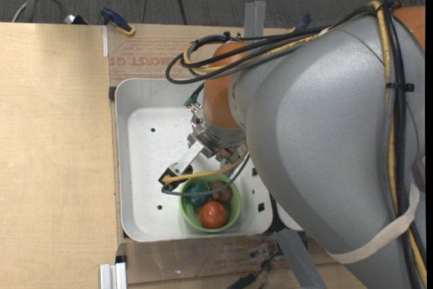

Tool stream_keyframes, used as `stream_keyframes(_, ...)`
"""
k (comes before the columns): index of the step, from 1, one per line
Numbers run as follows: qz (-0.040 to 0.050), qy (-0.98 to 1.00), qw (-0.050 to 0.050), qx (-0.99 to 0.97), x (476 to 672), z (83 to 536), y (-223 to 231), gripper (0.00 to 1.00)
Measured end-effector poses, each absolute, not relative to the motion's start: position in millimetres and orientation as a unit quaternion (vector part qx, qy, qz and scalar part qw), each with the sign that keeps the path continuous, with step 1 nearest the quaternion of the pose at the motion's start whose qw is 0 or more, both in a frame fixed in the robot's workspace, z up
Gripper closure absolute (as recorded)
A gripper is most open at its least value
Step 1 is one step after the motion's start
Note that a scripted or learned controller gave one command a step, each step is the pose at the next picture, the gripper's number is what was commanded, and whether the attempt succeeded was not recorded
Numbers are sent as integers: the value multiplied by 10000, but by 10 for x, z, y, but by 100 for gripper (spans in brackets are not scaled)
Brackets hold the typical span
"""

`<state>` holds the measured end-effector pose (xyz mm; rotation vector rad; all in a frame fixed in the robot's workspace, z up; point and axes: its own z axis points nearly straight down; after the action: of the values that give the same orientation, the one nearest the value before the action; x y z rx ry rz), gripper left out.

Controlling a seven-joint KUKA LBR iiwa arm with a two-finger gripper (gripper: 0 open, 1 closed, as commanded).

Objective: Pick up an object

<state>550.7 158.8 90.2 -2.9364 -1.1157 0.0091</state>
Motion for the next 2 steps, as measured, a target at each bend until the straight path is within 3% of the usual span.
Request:
stream_keyframes(1, 16, -3540, -6, -9352, 6422, 1706, 1304, 0)
stream_keyframes(2, 33, -2650, -2, -9642, 5663, 897, 1761, 0)
